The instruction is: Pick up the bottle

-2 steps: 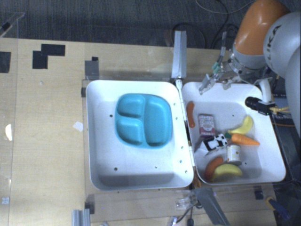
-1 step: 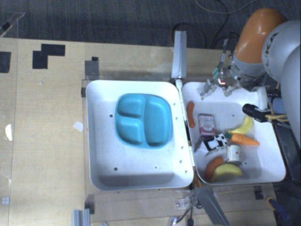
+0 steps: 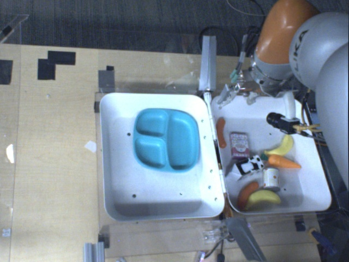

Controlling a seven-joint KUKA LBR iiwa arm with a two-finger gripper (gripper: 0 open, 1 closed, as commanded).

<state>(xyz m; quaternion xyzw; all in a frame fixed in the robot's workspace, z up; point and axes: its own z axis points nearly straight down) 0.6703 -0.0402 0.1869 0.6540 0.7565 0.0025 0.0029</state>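
Arm (image 3: 305, 42): grey with an orange band, reaching in from the right over the far edge of the right bin.
Left bin (image 3: 117, 162): holds a blue divided tray (image 3: 166, 139).
Right bin (image 3: 311, 195): holds the small items.
End effector (image 3: 233, 91): at the right bin's far left corner; whether it is apart or together, I cannot tell.
Bottle (image 3: 271, 178): small, white, near the right bin's front, between a carrot (image 3: 283, 162) and a banana (image 3: 265, 197).

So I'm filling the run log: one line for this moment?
arm: over right bin's far edge | bottle: in right bin, ungrasped | left bin: blue tray
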